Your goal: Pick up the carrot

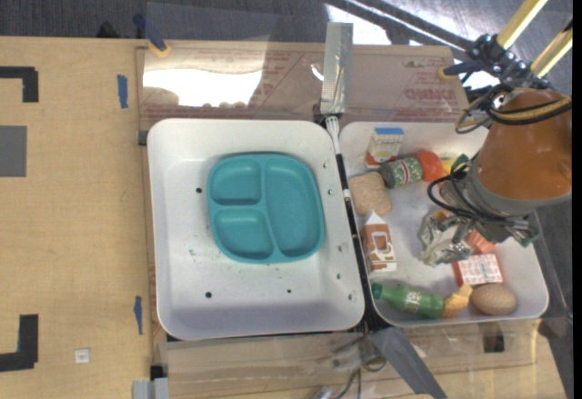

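Pick not yet made, by the look of things. Carrot (434,165) lying in the right bin (538,295), toward its far side, orange end poking out just beside the green-capped bottle (403,172), near the small carton (386,144). End effector (443,241) lowered into the middle of the same bin, nearer the camera than the carrot, apart from it. Metal tips hovering over or against the bin floor beside the red-and-white packet (478,270); whether spread or pressed together, impossible to tell at this angle, with nothing clearly pinched between them. Elsewhere in the right bin: a brown slice of bread (370,194), a little milk carton (378,244), a green bottle (411,300) along the near wall, a brown egg-like lump (493,299). Left bin (173,234) carrying a teal divided plate (266,207). Still ahead, likely: shifting toward the far side, closing on the carrot, lifting clear.
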`<state>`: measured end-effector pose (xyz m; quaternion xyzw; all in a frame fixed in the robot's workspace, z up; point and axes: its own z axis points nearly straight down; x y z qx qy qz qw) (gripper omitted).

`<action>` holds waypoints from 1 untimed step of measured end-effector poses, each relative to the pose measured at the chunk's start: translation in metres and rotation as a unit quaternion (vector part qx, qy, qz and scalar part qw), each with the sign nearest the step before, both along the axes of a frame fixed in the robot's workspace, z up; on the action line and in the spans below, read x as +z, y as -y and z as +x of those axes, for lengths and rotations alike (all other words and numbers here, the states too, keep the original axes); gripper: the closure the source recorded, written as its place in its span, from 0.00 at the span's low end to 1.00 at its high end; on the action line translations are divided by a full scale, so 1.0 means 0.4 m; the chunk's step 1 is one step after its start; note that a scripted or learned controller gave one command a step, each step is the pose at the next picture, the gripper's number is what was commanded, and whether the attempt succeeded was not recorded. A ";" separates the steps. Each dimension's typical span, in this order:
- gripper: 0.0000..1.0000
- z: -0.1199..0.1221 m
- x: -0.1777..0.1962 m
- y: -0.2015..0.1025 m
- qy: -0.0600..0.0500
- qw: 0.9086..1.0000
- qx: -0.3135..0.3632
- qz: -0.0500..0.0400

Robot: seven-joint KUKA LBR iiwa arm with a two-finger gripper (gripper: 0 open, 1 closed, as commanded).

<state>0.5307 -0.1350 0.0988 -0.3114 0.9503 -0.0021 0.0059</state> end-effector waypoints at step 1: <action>1.00 0.148 0.256 0.130 0.003 0.993 -0.114 0.000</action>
